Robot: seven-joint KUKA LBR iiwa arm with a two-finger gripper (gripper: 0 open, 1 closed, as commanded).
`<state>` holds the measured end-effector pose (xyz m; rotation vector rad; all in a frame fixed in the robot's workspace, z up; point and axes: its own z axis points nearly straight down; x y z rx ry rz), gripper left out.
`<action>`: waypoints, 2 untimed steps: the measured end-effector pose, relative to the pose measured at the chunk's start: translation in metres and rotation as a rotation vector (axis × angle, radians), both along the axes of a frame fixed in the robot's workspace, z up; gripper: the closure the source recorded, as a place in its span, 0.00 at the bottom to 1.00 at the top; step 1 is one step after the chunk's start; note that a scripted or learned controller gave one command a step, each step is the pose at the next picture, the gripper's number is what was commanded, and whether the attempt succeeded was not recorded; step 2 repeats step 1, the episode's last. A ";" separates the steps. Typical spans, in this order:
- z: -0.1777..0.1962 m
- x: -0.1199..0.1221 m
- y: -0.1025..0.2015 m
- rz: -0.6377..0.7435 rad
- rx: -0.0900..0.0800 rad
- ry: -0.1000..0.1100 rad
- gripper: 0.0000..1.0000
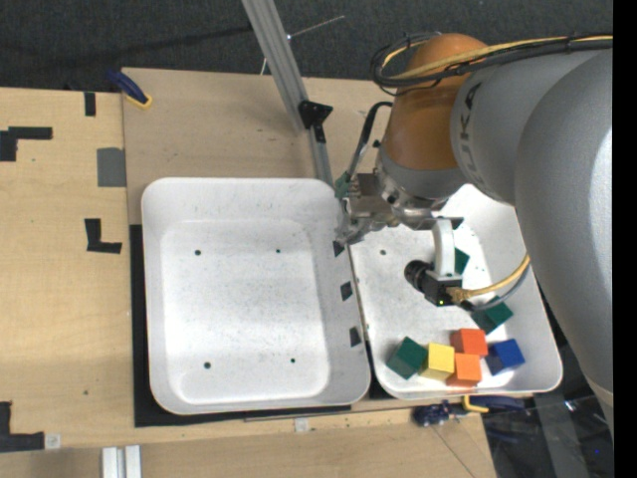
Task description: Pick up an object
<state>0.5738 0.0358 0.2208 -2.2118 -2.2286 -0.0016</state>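
Several small blocks lie in the near corner of the right bin [532,381]: a green block [405,357], a yellow block [439,358], two orange blocks [469,343] [466,368], a blue block [506,355] and a dark green block [493,316]. A teal piece [461,263] shows beside the wrist. My gripper [348,229] hangs low over the far left corner of the right bin, at the ridge between the two bins. It is well away from the cluster of blocks. I see nothing between its tips.
The left white bin [159,267] sits beside the right one. A slanted metal pole [284,58] comes down to the bins' far edge near the gripper. The bulky arm [537,147] covers the right bin's far right part.
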 end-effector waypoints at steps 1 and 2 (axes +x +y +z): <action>0.013 0.009 0.047 -0.001 0.000 0.000 1.00; 0.013 0.009 0.047 -0.001 0.000 0.000 1.00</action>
